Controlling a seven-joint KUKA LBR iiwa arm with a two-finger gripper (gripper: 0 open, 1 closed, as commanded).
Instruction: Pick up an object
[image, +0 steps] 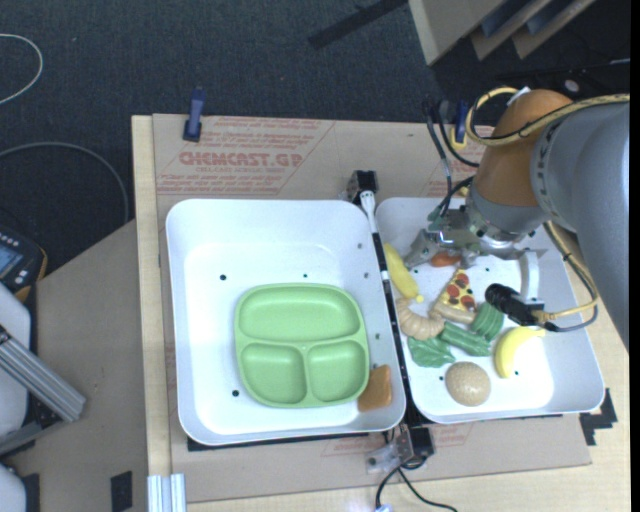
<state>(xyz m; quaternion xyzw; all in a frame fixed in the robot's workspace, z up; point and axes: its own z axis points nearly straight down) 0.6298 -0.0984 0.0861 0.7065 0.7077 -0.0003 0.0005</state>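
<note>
Right bin (575, 385) crowded; left bin's rear (270, 235) open

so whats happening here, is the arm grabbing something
A grey KUKA arm reaches in from the right, with its gripper low over the far end of the right bin. That bin holds a pile of toy food: a pizza slice, a banana, a corn cob, green pieces and a tan round item. Nothing is visibly between its fingers yet. The left bin holds a green divided plate and a small brown piece.
</note>
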